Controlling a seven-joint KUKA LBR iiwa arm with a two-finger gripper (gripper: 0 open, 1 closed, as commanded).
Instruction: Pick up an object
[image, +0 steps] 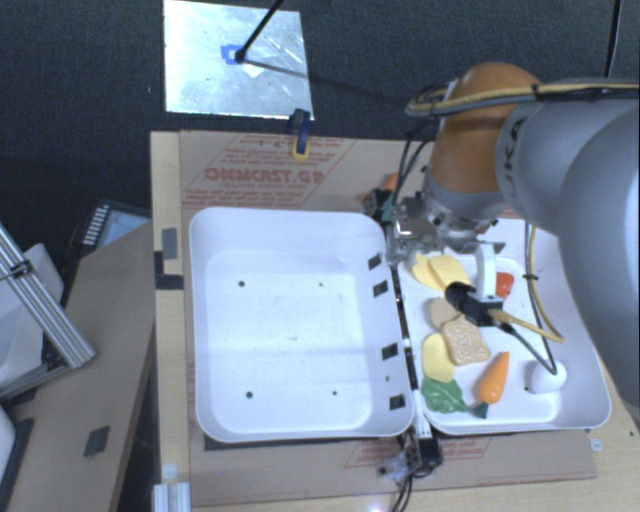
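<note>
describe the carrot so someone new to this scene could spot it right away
Look in the right bin, toward its near edge. The carrot lies there, right of the cracker and the green leafy piece. It is the one orange tapered thing with a green tip.

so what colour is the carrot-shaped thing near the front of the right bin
Orange, with a small green tip; the carrot shows clearly in the camera view.

A foil sheet (237, 58) lies beyond the bins, past a yellow-blue clamp (300, 135).
</note>
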